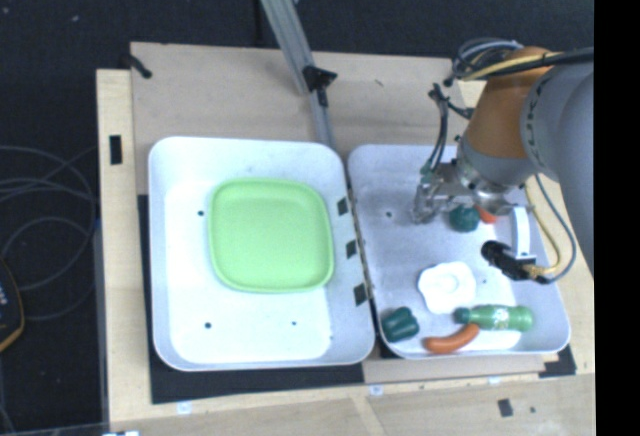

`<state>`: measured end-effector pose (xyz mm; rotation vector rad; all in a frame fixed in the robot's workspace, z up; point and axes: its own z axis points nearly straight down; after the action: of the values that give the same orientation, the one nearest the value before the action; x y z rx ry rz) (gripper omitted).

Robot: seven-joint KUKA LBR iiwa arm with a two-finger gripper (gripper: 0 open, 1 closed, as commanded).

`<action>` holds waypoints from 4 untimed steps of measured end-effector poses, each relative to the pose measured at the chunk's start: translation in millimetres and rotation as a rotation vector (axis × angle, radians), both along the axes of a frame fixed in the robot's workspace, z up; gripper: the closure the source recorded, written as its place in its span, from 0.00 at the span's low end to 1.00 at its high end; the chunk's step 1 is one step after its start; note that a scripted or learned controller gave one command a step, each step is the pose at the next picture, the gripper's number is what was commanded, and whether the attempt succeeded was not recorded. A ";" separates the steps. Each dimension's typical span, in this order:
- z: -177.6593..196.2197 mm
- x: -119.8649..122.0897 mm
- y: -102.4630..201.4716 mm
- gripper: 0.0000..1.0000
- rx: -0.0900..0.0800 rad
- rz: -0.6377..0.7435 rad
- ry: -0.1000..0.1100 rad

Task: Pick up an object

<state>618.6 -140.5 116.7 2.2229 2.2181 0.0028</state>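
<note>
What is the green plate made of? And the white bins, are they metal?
The green plate looks like plastic: one even pale green, matte, with soft rounded corners. The white bins look like plastic too, smooth with a faint sheen and molded curved rims, though painted metal can't be ruled out.

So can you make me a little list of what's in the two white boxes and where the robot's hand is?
left bin: a green plate, lying flat
right bin: dark green block, orange sausage-shaped toy, green bottle, white egg-shaped toy, teal ball
tool: low over the right bin's far part, beside the teal ball
holding something: cannot tell
</note>
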 end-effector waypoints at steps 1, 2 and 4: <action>58.2 -6.0 -6.0 1.00 -0.001 0.001 -0.003; 117.2 -5.1 1.9 1.00 -0.001 0.003 -0.004; 148.6 -2.2 44.1 1.00 0.000 0.005 0.001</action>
<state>616.4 -96.4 265.3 2.2183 2.2238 0.0011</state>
